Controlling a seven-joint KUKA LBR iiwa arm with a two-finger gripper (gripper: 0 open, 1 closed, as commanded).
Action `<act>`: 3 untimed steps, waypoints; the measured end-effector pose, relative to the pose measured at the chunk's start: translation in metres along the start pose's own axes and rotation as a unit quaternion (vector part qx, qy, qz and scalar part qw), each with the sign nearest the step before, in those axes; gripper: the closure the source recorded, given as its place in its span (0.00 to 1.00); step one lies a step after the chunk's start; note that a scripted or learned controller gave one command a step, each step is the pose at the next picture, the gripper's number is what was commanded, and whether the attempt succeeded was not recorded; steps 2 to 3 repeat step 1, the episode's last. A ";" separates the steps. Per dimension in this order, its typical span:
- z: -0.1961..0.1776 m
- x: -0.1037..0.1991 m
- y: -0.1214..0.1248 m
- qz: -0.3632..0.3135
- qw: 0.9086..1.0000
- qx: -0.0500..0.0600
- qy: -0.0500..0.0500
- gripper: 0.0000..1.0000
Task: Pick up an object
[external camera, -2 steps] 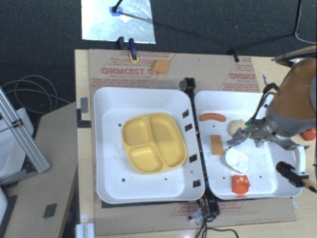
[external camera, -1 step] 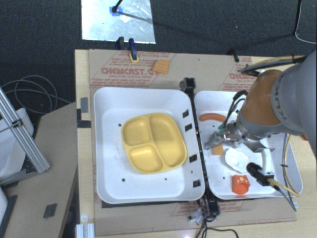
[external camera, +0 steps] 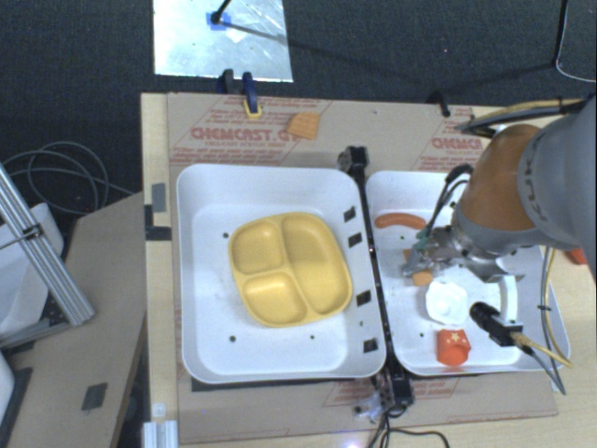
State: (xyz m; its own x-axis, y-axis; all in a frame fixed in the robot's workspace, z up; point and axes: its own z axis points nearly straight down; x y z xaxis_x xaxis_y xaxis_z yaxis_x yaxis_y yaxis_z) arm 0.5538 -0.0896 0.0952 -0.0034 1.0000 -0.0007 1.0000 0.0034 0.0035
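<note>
My gripper [external camera: 419,258] is low in the right bin [external camera: 392,194], near its left middle. A small orange piece [external camera: 423,277] lies right under it, touching or nearly touching it. An orange sausage-shaped toy [external camera: 401,220] lies just behind the gripper. A white lumpy object [external camera: 446,301] sits in front of it to the right. Nearer the bin's front edge lies a red-orange toy [external camera: 452,345]. The arm's grey and orange wrist [external camera: 508,194] hides the right part of this bin.
The left bin [external camera: 210,343] holds a yellow three-section plate [external camera: 289,269] at its middle. A raised divider with black clips [external camera: 366,250] separates the two bins. A tan block [external camera: 303,125] lies on the cardboard behind the bins.
</note>
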 end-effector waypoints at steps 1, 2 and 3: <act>-0.096 0.048 0.065 -0.004 1.000 -0.006 0.001 1.00; -0.096 0.048 0.065 -0.004 1.000 -0.006 0.001 1.00; -0.096 0.048 0.065 -0.004 1.000 -0.006 0.001 1.00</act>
